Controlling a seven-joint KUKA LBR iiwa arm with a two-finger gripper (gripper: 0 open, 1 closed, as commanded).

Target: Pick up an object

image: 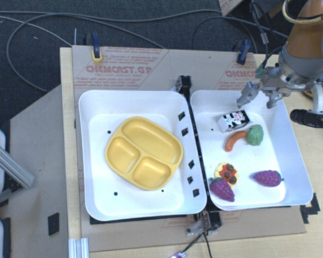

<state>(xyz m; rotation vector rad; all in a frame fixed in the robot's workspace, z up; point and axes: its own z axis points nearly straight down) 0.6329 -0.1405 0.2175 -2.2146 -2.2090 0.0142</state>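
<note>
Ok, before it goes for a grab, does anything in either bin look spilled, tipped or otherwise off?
Nothing stands out. The yellow tray lies flat in the left bin, a bit askew. In the right bin, the black-and-white box, orange piece, green piece and two grape bunches lie loose. The gripper hovers open above them.

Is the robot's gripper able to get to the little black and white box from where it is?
Probably yes. The gripper, fingers spread, hangs just above the black and white box in the right bin, with nothing between them. The orange sausage lies close beside it.
</note>
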